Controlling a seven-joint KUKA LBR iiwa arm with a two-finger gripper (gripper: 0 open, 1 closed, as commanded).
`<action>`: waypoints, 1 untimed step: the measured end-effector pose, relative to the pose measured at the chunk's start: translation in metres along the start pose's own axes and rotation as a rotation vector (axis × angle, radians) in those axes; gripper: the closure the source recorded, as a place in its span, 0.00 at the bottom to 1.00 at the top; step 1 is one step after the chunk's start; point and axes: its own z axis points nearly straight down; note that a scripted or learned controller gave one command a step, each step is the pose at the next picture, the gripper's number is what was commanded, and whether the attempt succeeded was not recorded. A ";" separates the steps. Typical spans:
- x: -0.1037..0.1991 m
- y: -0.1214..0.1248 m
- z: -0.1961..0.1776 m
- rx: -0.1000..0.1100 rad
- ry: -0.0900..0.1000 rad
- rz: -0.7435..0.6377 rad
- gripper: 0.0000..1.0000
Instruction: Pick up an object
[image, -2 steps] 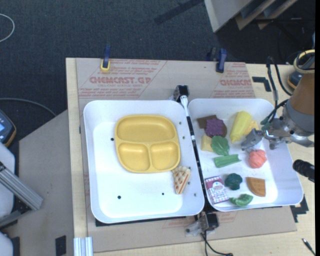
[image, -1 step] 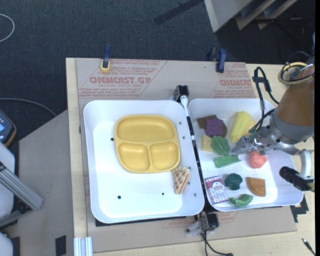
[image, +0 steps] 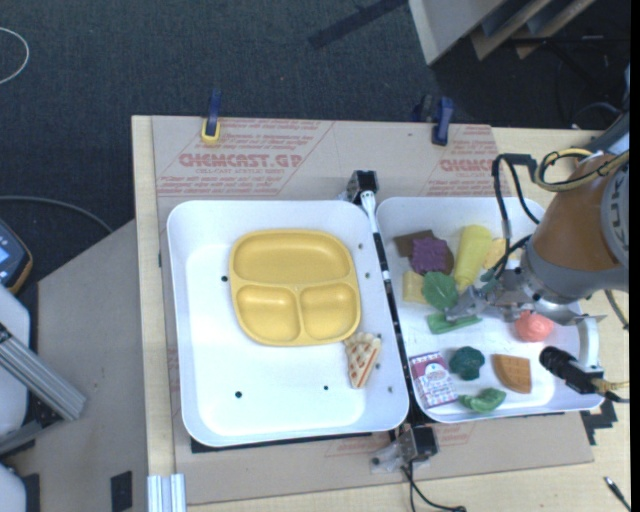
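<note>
Camera view | claw (image: 478, 303) possibly touching green toy (image: 441, 293) | leafy, dark green

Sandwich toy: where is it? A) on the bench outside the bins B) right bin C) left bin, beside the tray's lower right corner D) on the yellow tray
C: the sandwich lies on the left bin floor, just off the tray.

Glossy yellow plastic tray (image: 295, 284), smooth white plastic bins (image: 200, 330), matt printed cardboard bench cover (image: 250, 160)
</note>
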 end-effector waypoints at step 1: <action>0.000 0.002 -0.012 -0.007 -0.002 -0.001 1.00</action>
